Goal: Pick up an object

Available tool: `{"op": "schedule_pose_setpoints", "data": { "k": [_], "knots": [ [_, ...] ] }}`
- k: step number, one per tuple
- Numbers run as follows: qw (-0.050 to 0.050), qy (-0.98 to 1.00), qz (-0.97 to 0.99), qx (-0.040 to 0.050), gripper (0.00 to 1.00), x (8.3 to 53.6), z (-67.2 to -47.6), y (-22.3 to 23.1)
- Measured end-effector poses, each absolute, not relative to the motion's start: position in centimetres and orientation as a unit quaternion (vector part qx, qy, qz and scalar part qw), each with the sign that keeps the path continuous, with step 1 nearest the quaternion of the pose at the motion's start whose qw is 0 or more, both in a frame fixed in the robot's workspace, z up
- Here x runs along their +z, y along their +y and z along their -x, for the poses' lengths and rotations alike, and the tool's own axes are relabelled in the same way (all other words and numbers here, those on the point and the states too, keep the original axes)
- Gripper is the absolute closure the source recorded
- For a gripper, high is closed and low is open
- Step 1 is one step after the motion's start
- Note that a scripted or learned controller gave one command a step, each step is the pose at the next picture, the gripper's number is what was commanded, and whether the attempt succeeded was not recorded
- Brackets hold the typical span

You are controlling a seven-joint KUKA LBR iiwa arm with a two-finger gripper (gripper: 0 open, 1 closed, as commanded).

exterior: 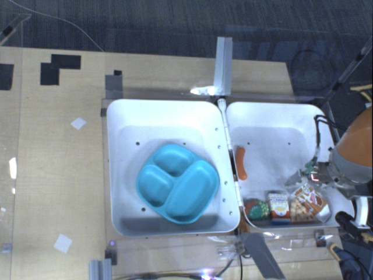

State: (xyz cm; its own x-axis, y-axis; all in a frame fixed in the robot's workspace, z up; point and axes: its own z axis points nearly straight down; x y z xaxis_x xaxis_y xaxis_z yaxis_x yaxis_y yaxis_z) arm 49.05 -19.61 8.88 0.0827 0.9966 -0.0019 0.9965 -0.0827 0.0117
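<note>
Risk: the pincer [308,177] sat low over a tight cluster at the right bin's [274,118] near edge, and the packets touched one another, so in my judgement a closing grip could have caught two at once or nudged one aside and come up with nothing.
Second risk: the snack bag [307,202] looked crinkly and slack, and I reckoned it could slip from a pinch on its top corner.
Third risk: the cluster lay hard against the bin's near wall, so a low approach might have scraped that wall.
Arm pose: the arm [356,147] reached in from the counter's right edge, orange band showing above the wrist, with the wrist bent down toward the right bin's near right corner.
Pincer state: I could not tell from this slant whether it was released or clenched, and nothing was visibly lifted.
Task objects: the snack bag lay at the near right of the right bin, the small carton [278,205] just beside it, and the green item [256,209] beside that.
Others: an orange sausage [240,163] lay alone along the right bin's left wall, and a blue divided plate [177,183] rested in the left bin [163,112].
</note>
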Motion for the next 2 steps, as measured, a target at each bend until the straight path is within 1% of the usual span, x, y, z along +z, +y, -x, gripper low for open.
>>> {"op": "schedule_pose_setpoints", "data": {
  "k": [1, 2],
  "knots": [
    [0.009, 0.678, -0.735, 0.0052, 1.0, 10.15, -49.35, -19.65],
    [0.008, 0.678, -0.735, 0.0048, 0.0, 10.11, -49.31, -19.65]
  ]
}}
